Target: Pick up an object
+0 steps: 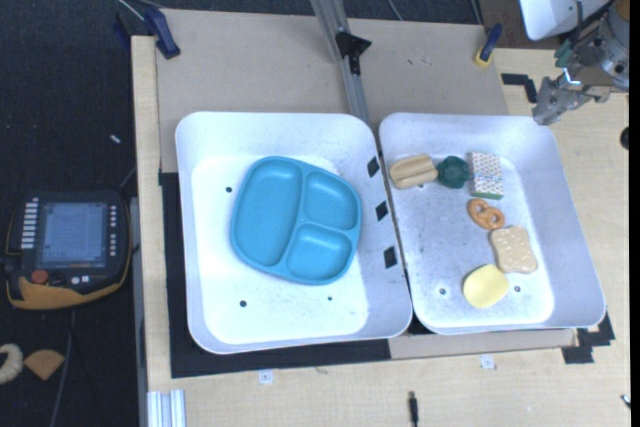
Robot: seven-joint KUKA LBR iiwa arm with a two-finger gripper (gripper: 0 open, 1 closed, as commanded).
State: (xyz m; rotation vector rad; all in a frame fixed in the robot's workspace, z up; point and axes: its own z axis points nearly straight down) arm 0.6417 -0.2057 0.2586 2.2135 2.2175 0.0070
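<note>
From my screen I see the counter carrying two white bins side by side. The left bin holds a blue divided plate, lying flat with its three compartments up.

The right bin holds the small things I could go for. At about 11 o'clock in that bin lies a tan bread roll, and touching its right end is a dark green ball. Just to the right of the ball, at about 12 o'clock, sits a small speckled white block. Below it, near the bin's middle, is an orange pretzel. Further down, toward 5 o'clock, lies a pale cracker, and just beside its lower left corner sits a yellow lemon-like lump.

The gripper hangs at about 1 o'clock from the right bin, over the bare counter just past the bin's far right corner and well apart from every item. I cannot tell whether its fingers are spread or closed; nothing shows between them.

Off the counter at 9 o'clock a handheld control pad with a lit screen lies on the dark floor.
</note>
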